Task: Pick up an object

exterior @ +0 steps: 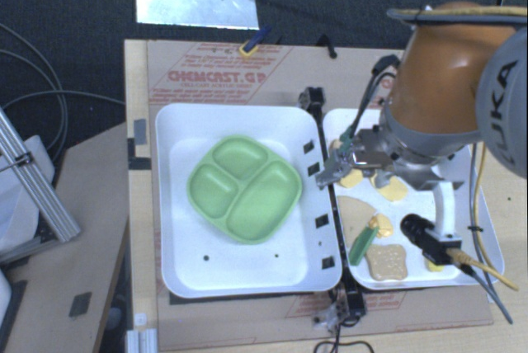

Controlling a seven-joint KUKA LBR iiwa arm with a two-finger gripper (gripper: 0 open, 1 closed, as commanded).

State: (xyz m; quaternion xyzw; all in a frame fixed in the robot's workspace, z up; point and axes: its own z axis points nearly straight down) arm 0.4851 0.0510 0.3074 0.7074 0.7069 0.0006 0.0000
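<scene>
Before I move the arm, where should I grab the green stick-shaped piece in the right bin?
Grip the green stick across its narrow width, near mid-length, coming straight down from above. It lies flat and slanted on the right bin floor, so only its long sides offer opposing faces. Watch the toast-like piece close by its lower end and the yellow piece at its upper end.

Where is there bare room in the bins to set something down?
Left bin: bare floor along the front edge and the left side around the green plate. Right bin: crowded, with the arm, toast and green marker.
</scene>
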